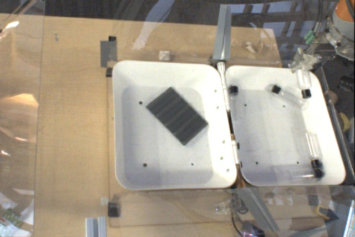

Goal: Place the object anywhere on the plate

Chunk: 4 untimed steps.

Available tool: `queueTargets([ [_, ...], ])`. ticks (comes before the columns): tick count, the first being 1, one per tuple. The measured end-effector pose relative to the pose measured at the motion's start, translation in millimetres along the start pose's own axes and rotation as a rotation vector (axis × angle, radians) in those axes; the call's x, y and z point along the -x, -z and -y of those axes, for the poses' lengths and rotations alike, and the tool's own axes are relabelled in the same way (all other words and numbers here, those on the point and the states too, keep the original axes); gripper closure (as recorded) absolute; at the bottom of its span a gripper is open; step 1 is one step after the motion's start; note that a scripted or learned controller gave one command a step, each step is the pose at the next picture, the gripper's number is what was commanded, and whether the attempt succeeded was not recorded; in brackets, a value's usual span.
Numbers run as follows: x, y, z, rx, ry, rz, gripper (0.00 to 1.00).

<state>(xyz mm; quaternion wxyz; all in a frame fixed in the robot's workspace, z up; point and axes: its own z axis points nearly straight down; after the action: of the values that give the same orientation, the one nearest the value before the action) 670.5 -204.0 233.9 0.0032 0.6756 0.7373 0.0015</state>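
The gripper (308,58) is seen at the upper right of the camera view, above the far right corner of the right bin (333,172), on an arm (345,19) that carries an orange band; how far it is open cannot be told, and nothing can be made out in its hold. The plate (176,115), a dark, ribbed, rectangular slab, lies flat and turned at a slant in the middle of the left bin (123,169), well apart from the gripper. Which thing is the object to be placed cannot be settled from this view. In the right bin several clear, tube-like pieces with black ends (312,148) are scattered along the far and right walls, and one of these is the likely candidate. Such a piece is judged to be light, stiff and smooth, so it may slip or roll when pinched. A hold across the middle of the tube, away from the bin wall, is judged safest. The two bins rest side by side on a wooden worktop (61,119).
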Motion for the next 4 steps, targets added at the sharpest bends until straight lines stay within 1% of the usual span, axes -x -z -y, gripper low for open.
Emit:
queueTargets([
  [2,-0.1,98.3,-0.3,0.000,0.022,0.000,1.00],
  [3,-3.0,21.7,47.4,0.000,0.273,-0.001,1.00],
  [4,-0.4,50.2,-0.6,0.002,0.496,0.001,1.00],
])
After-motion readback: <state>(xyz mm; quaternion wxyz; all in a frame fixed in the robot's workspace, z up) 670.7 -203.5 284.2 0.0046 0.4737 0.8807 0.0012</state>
